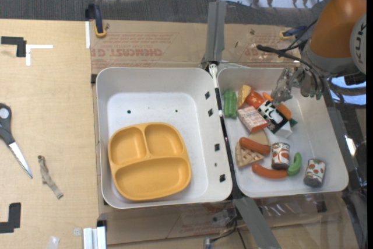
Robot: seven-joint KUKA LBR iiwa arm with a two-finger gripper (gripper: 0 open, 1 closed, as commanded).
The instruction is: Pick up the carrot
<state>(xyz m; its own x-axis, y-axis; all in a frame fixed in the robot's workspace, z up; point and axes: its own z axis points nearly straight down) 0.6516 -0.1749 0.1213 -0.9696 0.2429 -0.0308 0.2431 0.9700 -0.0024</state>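
Scissors (11,140) lie at the worktop's (52,102) left edge, with bare wood between them and the bins. The left bin (105,96) holds a yellow plate (150,160) toward its near left corner; the far half of that bin floor is open. The right bin (335,143) is crowded. Along its left wall lies a green pod (231,103), and next to it a red box (252,118). Nearer the front edge sit a waffle slice (249,155), two sausages (254,144), a can (281,155) and, by the right wall, a second can (315,172). The carrot (281,108) lies in the far middle of the right bin, touching a black-and-white block (272,115). The gripper (285,90) hangs just over the carrot's far end, with little room beside it; I cannot tell whether it is apart or together.
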